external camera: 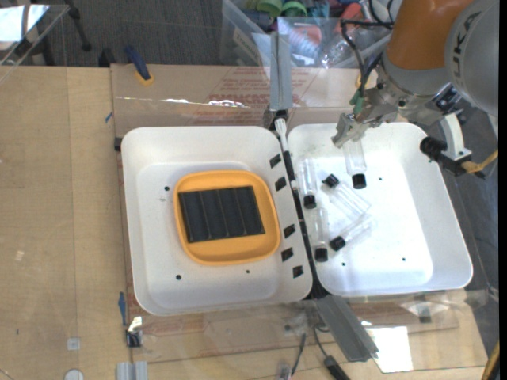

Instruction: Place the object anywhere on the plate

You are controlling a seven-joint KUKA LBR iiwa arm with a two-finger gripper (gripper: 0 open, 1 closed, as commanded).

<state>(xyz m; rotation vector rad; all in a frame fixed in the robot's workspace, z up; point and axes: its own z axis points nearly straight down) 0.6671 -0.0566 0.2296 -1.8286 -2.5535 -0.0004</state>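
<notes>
Lying in the left bin (150, 212), an orange plate (228, 216) carries a dark grid. In the right bin (412, 236), clear tubes (337, 208) with black caps rest. Above them hangs the gripper (348, 131); its opening cannot be told.

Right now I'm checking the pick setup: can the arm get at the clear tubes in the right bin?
Probably yes. The end effector hangs over the right bin, and the clear tubes lie uncovered just below it in the picture, with nothing between.
</notes>
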